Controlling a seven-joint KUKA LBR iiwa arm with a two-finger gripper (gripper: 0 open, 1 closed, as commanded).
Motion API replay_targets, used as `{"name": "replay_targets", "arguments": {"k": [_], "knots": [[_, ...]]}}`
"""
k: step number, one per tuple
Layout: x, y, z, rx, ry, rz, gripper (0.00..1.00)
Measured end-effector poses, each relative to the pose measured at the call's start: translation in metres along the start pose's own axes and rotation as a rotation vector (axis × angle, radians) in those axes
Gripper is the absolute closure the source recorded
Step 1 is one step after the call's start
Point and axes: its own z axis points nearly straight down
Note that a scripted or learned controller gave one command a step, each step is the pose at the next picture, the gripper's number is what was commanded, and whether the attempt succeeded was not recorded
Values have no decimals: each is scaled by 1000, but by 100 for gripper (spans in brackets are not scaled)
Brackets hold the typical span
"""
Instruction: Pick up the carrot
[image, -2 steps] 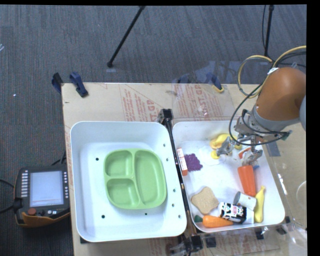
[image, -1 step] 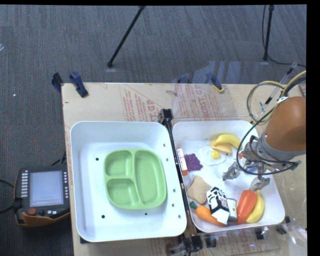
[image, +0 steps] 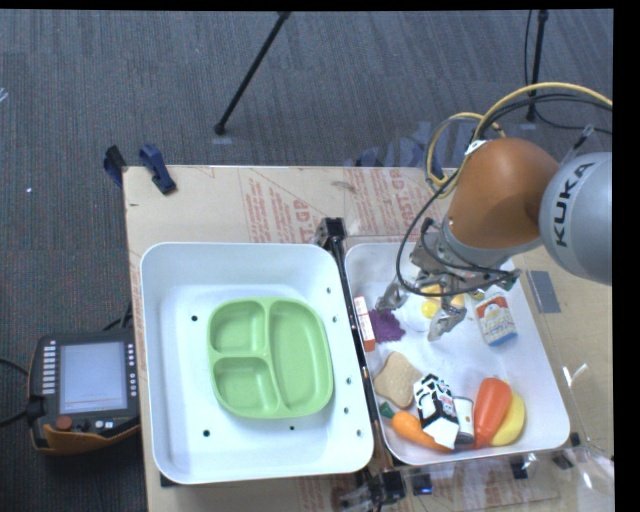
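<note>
Carrot (image: 412, 430) in right bin (image: 548, 372), touching milk carton (image: 437, 398), bread (image: 398, 379); gripper (image: 421, 309) spread open, empty.

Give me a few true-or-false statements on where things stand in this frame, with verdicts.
1. The carrot lies in the right bin. True.
2. The gripper holds the carrot. False: it hangs open over the far part of the right bin, with nothing between its fingers and the carrot lying near the front edge.
3. The green tray sits in the left bin. True.
4. The bread slice lies on the green tray. False: it lies in the right bin, beside the black-and-white carton.
5. The small milk carton is in the right bin. True.
</note>
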Motion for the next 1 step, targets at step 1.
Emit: {"name": "replay_targets", "arguments": {"k": [1], "knots": [[4, -3, -11, 2, 0, 11, 100]]}}
